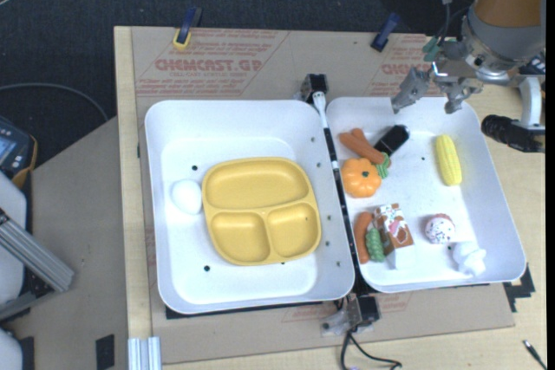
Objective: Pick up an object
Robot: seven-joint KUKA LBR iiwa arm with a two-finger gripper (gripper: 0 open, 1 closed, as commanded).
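Grey gripper [430, 94]: upper right of the picture, over the far edge of the right bin [499, 212]; two fingers spread wide, nothing between them.
Corn [447, 159]: yellow, just below the gripper, lying in the right bin.
Black block [392, 139]: beside a carrot [362, 144].
Pumpkin [361, 177]: orange, left side of the right bin.
Left bin [165, 186]: holds a yellow tray [260, 209] and a white egg [186, 195].
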